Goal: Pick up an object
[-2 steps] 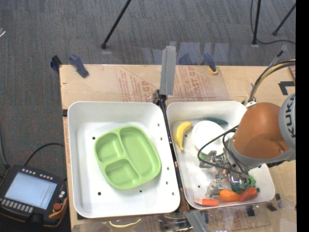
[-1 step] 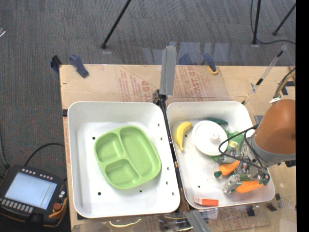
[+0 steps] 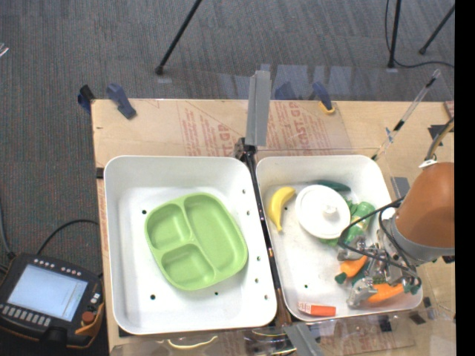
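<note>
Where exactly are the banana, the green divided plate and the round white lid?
banana [image 3: 280,205]: camera view, middle of its curved yellow body.
green divided plate [image 3: 196,240]: camera view, ridge where its three compartments meet.
round white lid [image 3: 323,211]: camera view, flat top beside its knob.

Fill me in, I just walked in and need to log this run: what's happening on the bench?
The robot arm reaches in from the right, its gripper low in the right bin among orange pieces near the front corner. Nothing is visibly held. A banana and a white lid lie further back. The left bin holds a green divided plate.
</note>
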